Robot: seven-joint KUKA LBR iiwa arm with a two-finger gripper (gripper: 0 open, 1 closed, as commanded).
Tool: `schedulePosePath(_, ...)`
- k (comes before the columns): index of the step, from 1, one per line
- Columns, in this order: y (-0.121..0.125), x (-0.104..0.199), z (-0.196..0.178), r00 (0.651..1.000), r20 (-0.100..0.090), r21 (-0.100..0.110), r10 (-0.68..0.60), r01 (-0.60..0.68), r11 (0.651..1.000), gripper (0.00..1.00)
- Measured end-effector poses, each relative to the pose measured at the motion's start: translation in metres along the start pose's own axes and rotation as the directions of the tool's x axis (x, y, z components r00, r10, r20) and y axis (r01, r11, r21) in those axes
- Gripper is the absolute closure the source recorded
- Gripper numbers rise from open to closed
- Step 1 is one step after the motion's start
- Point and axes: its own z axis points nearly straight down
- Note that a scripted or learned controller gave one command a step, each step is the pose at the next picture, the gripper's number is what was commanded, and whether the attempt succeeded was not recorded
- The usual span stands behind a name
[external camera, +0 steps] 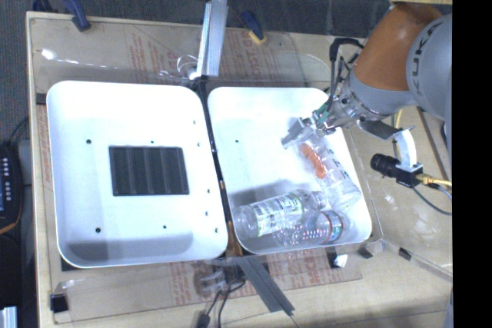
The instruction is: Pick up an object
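Tool (306, 130): low over right bin (254, 107), upper right; grip state cannot be told.
Orange-marked packet (319, 160): in right bin, just below tool.
Clear bottles (286, 217): along bin's near edge.

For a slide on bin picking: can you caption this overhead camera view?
KUKA arm's gripper reaches into the right bin above clear plastic bottles; the left bin holds a dark ribbed tray.

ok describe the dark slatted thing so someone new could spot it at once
Start at the left white bin of the two on the bench. The dark rectangular panel lies flat near its middle, alone there. Unlike the clear plastic bottles in the right bin, it is opaque, ribbed and nearly black.
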Motion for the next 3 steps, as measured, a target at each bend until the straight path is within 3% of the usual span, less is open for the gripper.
schedulePosePath(1,-0.036,0.009,0.061,0.987,-0.002,0.005,0.163,-0.163,0.987,0.00)
schedulePosePath(2,0.034,-0.010,0.045,0.996,-0.002,0.002,0.087,-0.087,0.996,0.00)
schedulePosePath(3,0.021,-0.006,0.006,0.999,-0.001,0.002,0.047,-0.047,0.999,0.00)
